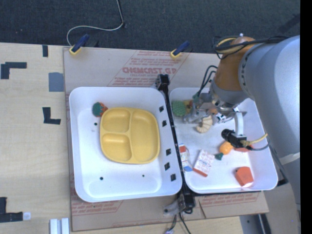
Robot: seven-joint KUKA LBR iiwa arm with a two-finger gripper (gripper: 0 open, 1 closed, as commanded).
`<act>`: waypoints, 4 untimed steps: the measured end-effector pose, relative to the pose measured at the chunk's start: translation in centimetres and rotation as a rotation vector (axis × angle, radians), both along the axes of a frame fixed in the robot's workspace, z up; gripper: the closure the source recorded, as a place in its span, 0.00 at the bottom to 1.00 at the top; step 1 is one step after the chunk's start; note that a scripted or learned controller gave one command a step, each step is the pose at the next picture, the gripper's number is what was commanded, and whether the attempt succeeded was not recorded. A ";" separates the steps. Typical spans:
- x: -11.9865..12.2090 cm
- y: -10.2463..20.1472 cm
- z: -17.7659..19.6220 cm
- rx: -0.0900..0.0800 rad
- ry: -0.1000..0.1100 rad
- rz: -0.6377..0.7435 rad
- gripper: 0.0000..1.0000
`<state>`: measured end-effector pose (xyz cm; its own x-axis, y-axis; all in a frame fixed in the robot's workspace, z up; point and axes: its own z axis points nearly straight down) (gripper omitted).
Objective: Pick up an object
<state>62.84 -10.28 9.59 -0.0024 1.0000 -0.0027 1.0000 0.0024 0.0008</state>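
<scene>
Over the right shallow white bin [273,182] hangs the grey arm with its orange band [231,74]; its two-finger gripper [207,112] sits low, grip unclear. Just beneath lies a small tan curved toy [204,126], with a green leafy toy [179,107] beside.

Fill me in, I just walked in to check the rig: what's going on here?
The arm reaches from the right into the right bin, its gripper low among small items near a beige piece and a green object. Nothing is visibly held. The left bin holds a yellow divided plate.
</scene>
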 end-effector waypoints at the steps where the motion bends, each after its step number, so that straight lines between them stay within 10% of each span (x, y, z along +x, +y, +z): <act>1: 0.0 0.0 0.0 -0.001 -0.001 0.000 0.00; 3: -9.2 0.0 -0.9 0.001 -0.004 -0.002 0.00; 4: 1.5 0.1 -1.0 0.001 -0.003 -0.001 0.00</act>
<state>64.37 -10.20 8.57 -0.0018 1.0000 -0.0015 1.0000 0.0018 0.0040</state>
